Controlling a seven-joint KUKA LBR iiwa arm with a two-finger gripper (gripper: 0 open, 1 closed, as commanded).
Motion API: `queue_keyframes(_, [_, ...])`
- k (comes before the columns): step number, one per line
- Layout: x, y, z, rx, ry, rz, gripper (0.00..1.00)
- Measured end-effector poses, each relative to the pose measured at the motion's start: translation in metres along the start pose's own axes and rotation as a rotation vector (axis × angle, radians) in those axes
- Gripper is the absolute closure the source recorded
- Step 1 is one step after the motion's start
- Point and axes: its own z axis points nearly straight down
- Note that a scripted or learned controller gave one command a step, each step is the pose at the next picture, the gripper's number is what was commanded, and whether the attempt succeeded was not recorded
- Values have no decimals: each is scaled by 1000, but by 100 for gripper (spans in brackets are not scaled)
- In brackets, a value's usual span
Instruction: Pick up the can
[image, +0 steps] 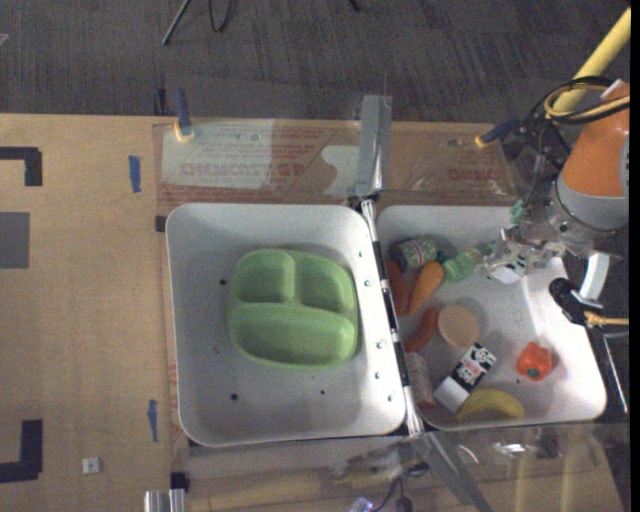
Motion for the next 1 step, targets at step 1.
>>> queue_keyframes(1, [57, -12, -71, -7, -2, 440, 100])
